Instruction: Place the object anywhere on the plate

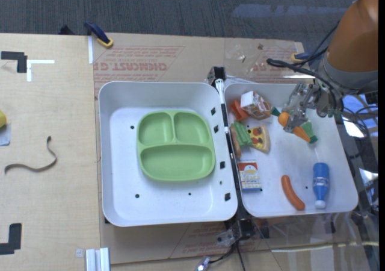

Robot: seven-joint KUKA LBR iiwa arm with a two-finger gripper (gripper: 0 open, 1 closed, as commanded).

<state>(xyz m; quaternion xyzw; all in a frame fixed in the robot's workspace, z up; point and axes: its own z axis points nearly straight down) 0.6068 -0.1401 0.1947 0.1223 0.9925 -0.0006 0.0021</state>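
The green plate point(176, 146) bears nothing; the gripper point(295, 116) hangs over the toy carrot point(304, 132), grip indiscernible.

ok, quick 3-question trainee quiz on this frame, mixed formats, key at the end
1. True or false: the green plate sits in the left bin.
2. Which item lies nearest the blue bottle? A) sausage B) pizza slice C) small carton
3. Fill in: the gripper hovers over the ____ bin, next to the toy carrot.

Key: 1 true; 2 A; 3 right. The right bin holds all the loose items; the plate has three compartments with nothing on it.
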